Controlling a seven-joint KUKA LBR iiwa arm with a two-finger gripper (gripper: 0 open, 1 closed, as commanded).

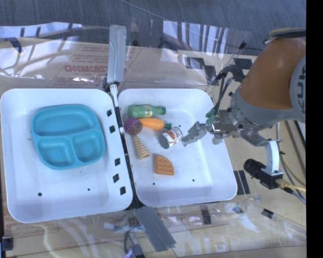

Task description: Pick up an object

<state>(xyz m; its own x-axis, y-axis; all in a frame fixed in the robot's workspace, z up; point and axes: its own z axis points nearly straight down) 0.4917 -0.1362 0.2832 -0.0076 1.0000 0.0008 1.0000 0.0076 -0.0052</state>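
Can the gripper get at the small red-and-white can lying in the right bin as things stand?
Probably yes: the gripper hangs just right of the small red-and-white can, with bare bin floor between them and nothing lying on the can.

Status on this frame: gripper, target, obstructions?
Gripper low in right bin, nothing seen between fingers. Small can just beside it. Carrot crowds the can.

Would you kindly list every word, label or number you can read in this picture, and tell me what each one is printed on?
Red lettering on the clear plastic sheet behind the bins: mirrored and washed out, too blurred to read.
Label on the green bottle: too small to read.
Markings on the small can beside the gripper: too small to read.
Lettering on the arm's grey housing: cut off, not readable.
Nothing else carries text.
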